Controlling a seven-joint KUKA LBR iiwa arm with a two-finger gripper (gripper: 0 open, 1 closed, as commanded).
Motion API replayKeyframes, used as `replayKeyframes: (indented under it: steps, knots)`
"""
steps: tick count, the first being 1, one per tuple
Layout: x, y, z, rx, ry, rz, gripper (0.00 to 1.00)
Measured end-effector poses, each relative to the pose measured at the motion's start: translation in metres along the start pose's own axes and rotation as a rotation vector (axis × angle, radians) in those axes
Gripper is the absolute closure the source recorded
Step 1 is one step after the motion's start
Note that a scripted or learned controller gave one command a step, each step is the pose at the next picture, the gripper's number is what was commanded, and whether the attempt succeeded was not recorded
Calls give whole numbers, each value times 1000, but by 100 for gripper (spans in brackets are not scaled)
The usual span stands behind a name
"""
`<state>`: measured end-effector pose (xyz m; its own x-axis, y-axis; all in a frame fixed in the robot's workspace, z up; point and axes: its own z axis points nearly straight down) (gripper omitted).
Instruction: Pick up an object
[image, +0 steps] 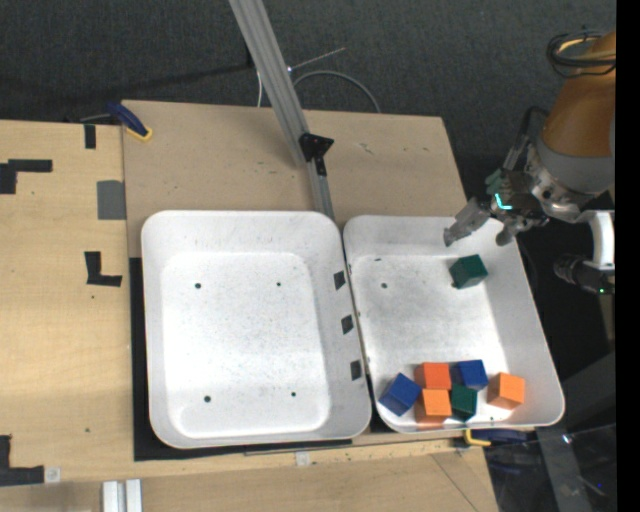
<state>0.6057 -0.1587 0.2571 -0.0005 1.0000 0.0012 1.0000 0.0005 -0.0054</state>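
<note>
The end effector hangs open and empty over the far edge of the right bin, just beside the lone green cube, so a slanted descent risks nudging it toward the wall rather than straddling it.

Open floor around lone green block

Wooden bench bears two white bins, seemingly on black matting.

Light wooden bench with black tape marks, dark grey floor behind.
</note>
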Motion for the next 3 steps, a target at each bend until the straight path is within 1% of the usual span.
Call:
replayKeyframes:
  steps: [1,2,3]
  knots:
    - [0,1,-3,-5,-1,-1,0]
    - [-3,7,44,-1,-2,0,0]
    - [-3,-3,105,3,-1,0,0]
